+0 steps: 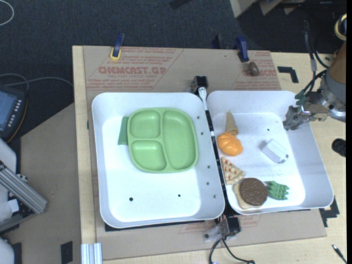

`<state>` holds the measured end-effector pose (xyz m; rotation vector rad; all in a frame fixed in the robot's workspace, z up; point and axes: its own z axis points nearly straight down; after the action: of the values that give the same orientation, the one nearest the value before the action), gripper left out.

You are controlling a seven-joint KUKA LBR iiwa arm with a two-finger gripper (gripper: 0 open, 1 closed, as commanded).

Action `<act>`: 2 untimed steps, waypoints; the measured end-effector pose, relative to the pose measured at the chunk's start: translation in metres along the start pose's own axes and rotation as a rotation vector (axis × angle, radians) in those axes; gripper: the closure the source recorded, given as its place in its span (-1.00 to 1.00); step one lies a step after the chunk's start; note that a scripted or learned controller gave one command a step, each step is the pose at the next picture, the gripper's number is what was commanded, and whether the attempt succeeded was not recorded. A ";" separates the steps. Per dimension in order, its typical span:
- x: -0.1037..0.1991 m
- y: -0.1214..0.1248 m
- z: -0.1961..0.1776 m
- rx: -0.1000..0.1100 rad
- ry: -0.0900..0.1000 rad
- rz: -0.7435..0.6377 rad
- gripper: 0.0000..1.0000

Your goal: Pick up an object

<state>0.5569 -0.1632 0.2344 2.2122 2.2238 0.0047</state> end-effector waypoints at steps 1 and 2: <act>0.049 0.038 0.006 0.001 0.000 -0.001 1.00; 0.075 0.076 0.020 0.001 0.000 0.001 1.00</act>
<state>0.6324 -0.0883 0.2146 2.2143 2.2233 0.0040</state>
